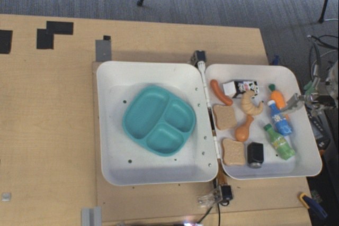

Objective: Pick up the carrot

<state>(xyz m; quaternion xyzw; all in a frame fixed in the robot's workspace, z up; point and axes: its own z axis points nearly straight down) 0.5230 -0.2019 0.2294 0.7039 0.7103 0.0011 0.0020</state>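
Hovering at the right bin's (296, 78) edge, gripper (294, 101) just beside the small orange green-topped carrot (276, 96), presumably lining up; finger spread impossible to tell.

The claw (294, 101) reaches in from the right, a pale grey metal tip pointing left across the view. It lies nearly level, tilted a little so that its left end sits lower in the picture than its root. Just right of the claw, the wrist (317, 97) is a blurred knot of grey and dark parts. Further right of the claw, the arm (332, 87) is cut off by the frame, so its pose cannot be made out.
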